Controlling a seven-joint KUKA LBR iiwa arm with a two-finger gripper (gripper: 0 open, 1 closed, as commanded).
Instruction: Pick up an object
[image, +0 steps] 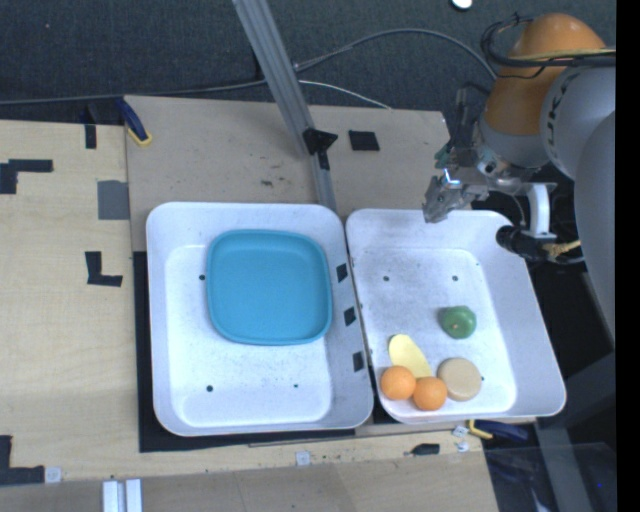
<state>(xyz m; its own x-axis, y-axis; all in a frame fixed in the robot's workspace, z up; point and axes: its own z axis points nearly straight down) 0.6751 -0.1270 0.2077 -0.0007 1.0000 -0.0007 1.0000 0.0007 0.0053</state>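
Note:
The right bin (420, 260) holds several small items near its front edge: a green round piece (459, 321), a pale yellow piece (407, 351), two orange balls (398, 383) (430, 394) and a tan round piece (460, 378). My gripper (441, 200) hangs over the bin's far rim, well away from those items, with nothing seen between its fingers. The arm comes in from the upper right.
The left bin (180, 300) holds a blue square plate (268, 286). A grey slanted pole (290, 95) rises behind the bins. Black cables run near the arm at the right bin's far right corner (530, 240).

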